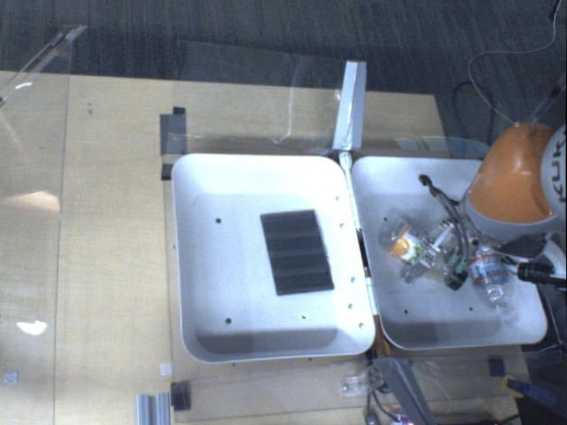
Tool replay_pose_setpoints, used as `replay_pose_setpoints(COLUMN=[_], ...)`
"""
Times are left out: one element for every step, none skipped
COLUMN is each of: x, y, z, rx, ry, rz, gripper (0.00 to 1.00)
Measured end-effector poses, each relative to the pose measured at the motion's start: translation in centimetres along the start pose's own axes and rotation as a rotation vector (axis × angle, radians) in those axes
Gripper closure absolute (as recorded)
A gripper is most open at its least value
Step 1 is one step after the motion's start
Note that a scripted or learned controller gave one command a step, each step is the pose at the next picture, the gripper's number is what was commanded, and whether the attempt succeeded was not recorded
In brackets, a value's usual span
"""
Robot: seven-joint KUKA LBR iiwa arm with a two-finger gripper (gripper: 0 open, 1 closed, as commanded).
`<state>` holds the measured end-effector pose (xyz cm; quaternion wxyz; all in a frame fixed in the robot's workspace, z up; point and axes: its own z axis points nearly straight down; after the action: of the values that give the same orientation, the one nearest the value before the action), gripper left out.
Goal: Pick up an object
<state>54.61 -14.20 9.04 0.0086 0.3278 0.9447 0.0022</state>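
Below the gripper (431,253), whose grip I cannot tell, a plastic bottle (489,275) lies pointing down-right.

I see my 1 arm (514,180) reaching in from the right side of the view, its orange band facing the camera above the grey wrist. The gripper (431,248) hangs low at the end of it, pointing left and down, with cables trailing along the wrist.
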Motion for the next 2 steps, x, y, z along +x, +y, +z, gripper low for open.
replay_pose_setpoints(x=[-4.4, -6.4], y=[5.5, 8.8], z=[0.2, 0.6], rx=[0.0, 0.015], ry=[0.003, 0.02], rz=[-0.072, 0.025], gripper=[0.0, 0.0])
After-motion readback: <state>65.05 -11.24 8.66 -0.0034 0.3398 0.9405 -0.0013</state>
